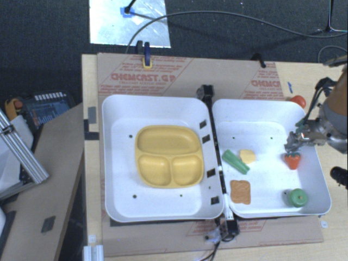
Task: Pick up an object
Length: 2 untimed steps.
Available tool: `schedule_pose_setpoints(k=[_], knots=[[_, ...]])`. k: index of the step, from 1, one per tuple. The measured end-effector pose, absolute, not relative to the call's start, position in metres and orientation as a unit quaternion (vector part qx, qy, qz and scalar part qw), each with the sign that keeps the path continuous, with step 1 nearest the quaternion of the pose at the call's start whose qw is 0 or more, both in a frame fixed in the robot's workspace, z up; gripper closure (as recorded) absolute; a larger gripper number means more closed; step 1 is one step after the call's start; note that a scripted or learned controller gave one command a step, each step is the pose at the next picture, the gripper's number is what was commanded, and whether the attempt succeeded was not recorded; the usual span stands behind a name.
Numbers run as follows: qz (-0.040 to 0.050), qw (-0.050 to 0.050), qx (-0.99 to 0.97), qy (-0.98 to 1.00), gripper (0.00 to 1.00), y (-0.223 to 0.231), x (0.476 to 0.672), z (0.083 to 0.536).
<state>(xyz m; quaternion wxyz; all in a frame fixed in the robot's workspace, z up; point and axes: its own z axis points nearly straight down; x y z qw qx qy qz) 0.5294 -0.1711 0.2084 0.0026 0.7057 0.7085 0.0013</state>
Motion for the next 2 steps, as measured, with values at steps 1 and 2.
schedule_pose_setpoints(k=[1,2], knots=[[0.0014,0.001,0.704,0.711,1.0,-0.123,0.546,0.202],[0.0013,0.0,0.704,0.711,1.0,-0.063,0.556,0.2]])
